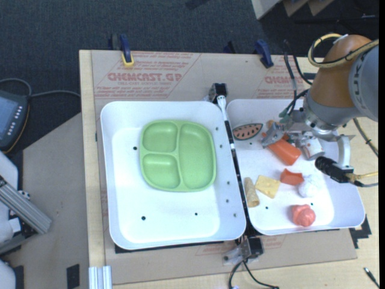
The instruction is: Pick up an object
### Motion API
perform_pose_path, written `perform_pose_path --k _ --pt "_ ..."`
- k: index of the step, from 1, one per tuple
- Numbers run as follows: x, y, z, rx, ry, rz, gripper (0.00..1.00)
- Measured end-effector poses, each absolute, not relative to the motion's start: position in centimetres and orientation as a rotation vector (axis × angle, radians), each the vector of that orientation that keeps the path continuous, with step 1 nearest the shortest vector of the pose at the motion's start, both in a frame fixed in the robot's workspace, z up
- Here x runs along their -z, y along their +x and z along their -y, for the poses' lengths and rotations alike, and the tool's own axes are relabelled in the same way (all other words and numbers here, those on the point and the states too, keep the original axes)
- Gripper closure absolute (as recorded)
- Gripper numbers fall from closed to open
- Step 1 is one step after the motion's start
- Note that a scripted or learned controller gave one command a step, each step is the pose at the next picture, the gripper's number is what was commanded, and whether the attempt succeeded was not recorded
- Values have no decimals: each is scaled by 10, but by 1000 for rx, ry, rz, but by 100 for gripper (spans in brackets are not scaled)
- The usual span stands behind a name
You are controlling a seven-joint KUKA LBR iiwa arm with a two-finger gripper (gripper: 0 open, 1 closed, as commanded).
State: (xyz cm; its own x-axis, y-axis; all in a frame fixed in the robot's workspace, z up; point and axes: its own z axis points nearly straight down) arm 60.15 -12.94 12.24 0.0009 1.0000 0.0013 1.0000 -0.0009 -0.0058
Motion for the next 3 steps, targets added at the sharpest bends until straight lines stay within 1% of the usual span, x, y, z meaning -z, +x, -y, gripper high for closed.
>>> perform_pose_path --k 1,2,3 --pt "-83 601 129 -3 -2219 2219 0" --pt "-96 602 129 0 -2223 2220 100" --pt "-159 604 129 4 -2224 2225 100"
